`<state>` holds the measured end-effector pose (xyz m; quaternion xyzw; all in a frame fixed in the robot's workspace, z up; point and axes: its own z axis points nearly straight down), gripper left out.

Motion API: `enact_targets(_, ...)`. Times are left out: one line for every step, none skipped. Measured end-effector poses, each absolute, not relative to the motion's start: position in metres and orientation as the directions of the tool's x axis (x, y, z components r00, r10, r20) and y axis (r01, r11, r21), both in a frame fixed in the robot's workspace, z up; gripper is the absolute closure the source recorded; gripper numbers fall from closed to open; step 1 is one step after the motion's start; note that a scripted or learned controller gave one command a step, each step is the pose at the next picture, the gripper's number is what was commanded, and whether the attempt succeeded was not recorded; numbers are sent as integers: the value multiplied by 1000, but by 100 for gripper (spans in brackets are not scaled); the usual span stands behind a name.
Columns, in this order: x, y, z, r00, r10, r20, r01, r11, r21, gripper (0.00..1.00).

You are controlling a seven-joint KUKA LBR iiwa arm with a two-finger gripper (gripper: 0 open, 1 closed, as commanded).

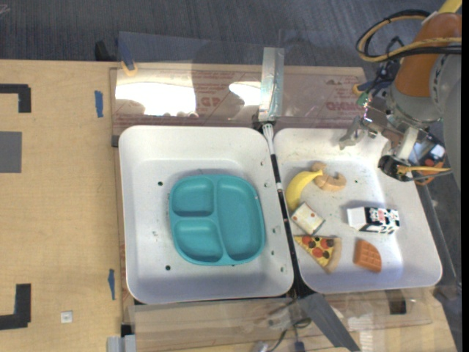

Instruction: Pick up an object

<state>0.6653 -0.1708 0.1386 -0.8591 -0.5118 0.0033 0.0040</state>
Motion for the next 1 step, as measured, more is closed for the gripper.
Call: enact_targets(658,-163,117,47,999,1,999,-47,-3,0)
